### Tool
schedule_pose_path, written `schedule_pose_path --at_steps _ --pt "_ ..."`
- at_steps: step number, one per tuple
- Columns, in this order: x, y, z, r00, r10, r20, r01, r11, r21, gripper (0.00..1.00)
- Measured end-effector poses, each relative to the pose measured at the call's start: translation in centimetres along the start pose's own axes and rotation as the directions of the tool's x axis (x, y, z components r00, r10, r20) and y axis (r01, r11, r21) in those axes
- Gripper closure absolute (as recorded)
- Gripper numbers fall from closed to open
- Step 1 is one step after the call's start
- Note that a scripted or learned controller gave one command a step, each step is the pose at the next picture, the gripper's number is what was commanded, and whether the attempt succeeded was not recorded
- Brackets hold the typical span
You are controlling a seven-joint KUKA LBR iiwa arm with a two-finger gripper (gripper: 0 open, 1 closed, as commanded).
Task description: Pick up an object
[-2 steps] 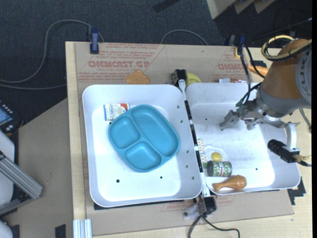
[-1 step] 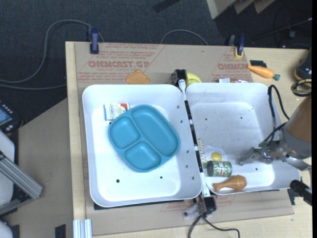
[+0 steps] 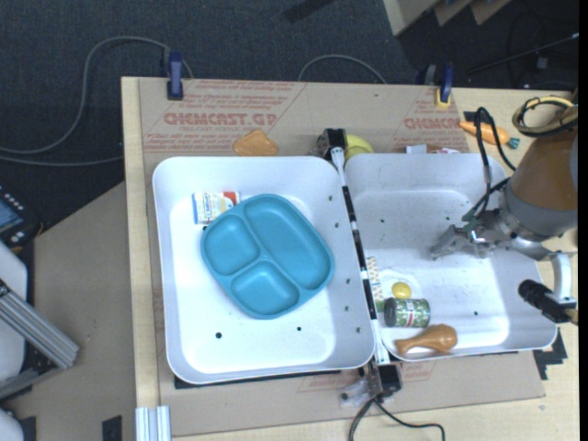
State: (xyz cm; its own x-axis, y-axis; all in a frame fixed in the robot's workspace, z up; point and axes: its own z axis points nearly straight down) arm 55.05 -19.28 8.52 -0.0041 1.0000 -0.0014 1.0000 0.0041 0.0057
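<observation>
My gripper (image 3: 452,243) hangs low over the middle of the right bin (image 3: 432,191), on the arm reaching in from the right. Nothing shows in its grasp. Toward that bin's front left corner lie a small green-labelled can (image 3: 407,313) on its side, a little yellow object (image 3: 401,290) just behind it, and a tan gourd-shaped object (image 3: 427,340) against the front rim. The gripper is well apart from all three, up and to their right. In the left bin (image 3: 184,320) a blue divided plate (image 3: 266,255) lies flat, with a small white packet (image 3: 214,205) by its back left.
Behind the bins on the bench sit an orange lump (image 3: 255,142), a black piece (image 3: 331,141) and a yellow object (image 3: 358,145). An orange-handled tool (image 3: 487,131) lies at the back right. Blue clamps (image 3: 175,72) (image 3: 445,83) grip the bench's far edge.
</observation>
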Motion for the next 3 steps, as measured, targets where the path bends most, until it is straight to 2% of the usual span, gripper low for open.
schedule_pose_path --at_steps 1,2,3 --pt "-0.6 12.2 -5.3 1.000 -0.001 0.003 0.001 1.000 -0.010 0.00" --pt "0.3 2.9 -7.4 1.000 0.006 -0.002 -0.006 1.000 0.008 0.00" --pt "4.0 9.1 -5.5 1.000 -0.002 0.001 0.002 1.000 0.001 0.00"
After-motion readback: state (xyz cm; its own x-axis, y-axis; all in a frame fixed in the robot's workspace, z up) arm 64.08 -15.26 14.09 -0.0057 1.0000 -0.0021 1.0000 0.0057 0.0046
